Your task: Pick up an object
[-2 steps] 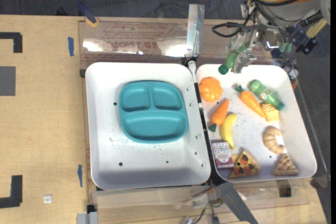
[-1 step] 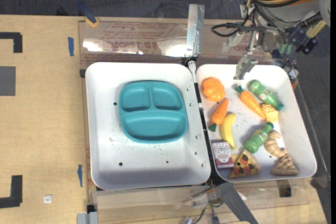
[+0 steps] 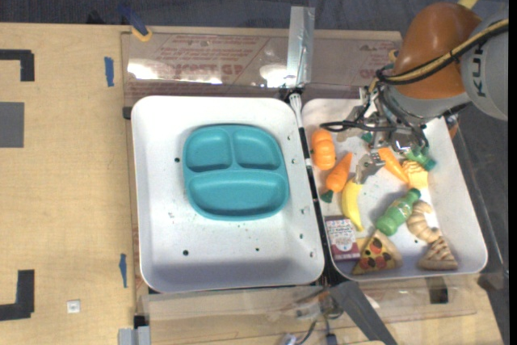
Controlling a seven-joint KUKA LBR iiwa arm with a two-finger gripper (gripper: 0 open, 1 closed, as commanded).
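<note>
A bench is seen from above at a slant, with two shallow white bins set side by side across the middle of the frame. The left bin (image 3: 161, 238) holds a teal divided plate (image 3: 235, 171), lying flat near its centre.

The right bin (image 3: 472, 234) is crowded with toy food. Along its left side a small orange pumpkin (image 3: 322, 149) sits above a carrot (image 3: 338, 174), with a yellow banana (image 3: 352, 204) just below that. Lower down, a pizza slice (image 3: 376, 253) lies beside a small purple-edged packet (image 3: 342, 239). Toward the centre right a green bottle (image 3: 398, 213) is tilted, with a beige spiral shell or pastry (image 3: 421, 220) beside it and a ridged cone-shaped piece (image 3: 439, 254) at the lower right. A second carrot (image 3: 393, 164) and a yellow piece with a green top (image 3: 418, 170) lie near the upper right of this bin.

The grey arm with its orange band (image 3: 432, 48) is seen at the upper right, and the gripper (image 3: 373, 161) is lowered into the upper part of the right bin, close to the second carrot. Whether anything is held cannot be told, as the metal parts and cables blur together.

The step in hand appears to be the reach or descent onto an object. The next move would seem to call for a firm closing on one item, then a straight lift clear of the crowded neighbours.
</note>
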